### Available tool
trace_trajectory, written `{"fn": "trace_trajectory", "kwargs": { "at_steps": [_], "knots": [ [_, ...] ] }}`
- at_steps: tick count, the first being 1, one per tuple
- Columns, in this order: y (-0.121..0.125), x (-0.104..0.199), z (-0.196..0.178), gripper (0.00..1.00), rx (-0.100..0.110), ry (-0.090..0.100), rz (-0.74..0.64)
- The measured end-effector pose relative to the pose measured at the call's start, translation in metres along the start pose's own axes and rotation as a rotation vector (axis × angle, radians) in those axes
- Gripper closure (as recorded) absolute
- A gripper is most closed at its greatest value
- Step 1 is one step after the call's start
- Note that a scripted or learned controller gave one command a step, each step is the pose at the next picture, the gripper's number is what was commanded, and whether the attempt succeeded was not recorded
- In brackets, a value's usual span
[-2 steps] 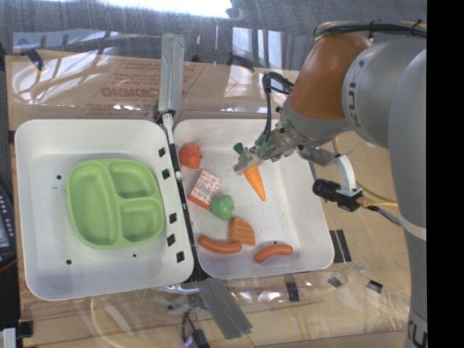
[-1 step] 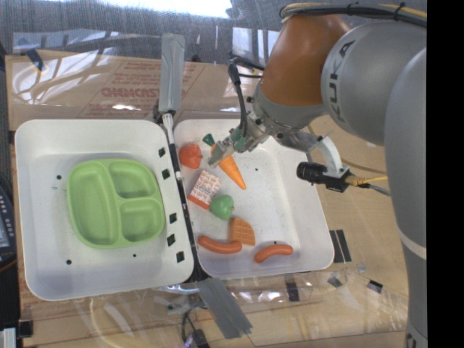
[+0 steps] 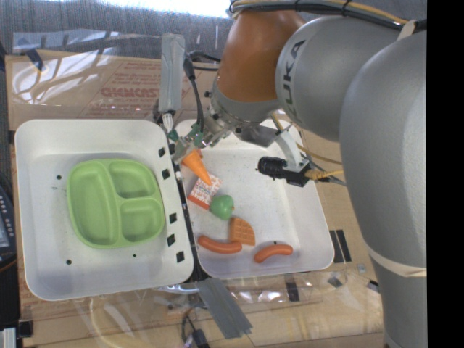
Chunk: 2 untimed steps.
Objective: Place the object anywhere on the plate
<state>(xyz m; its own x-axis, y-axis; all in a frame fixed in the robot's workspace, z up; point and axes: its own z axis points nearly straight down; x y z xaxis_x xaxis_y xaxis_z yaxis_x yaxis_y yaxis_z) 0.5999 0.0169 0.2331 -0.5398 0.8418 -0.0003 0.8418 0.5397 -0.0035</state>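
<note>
A green three-compartment plate point(image 3: 116, 201) lies in the left bin point(image 3: 36, 158). In the right bin point(image 3: 304, 223), an orange carrot point(image 3: 197, 167) lies at the far left corner, beside the divider. My gripper point(image 3: 191, 141) hangs just above the carrot's thick end, under the orange wrist band. The wrist hides whether it touches the carrot. Nothing is on the plate.
Nearer in the right bin lie a red and white packet point(image 3: 203, 192), a green ball point(image 3: 222, 206), an orange waffle piece point(image 3: 243, 232) and two sausages point(image 3: 219, 245) point(image 3: 273, 251). A black connector point(image 3: 279, 169) juts from the arm over the bin. Cardboard point(image 3: 94, 85) lies behind.
</note>
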Motion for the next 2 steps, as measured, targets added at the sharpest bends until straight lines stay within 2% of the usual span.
{"fn": "trace_trajectory", "kwargs": {
  "at_steps": [1,2],
  "knots": [
    [-0.048,0.117,0.0444,1.0,0.004,0.004,-0.224],
    [-0.0482,0.1164,0.0444,0.0,0.004,0.003,-0.223]
  ]
}}
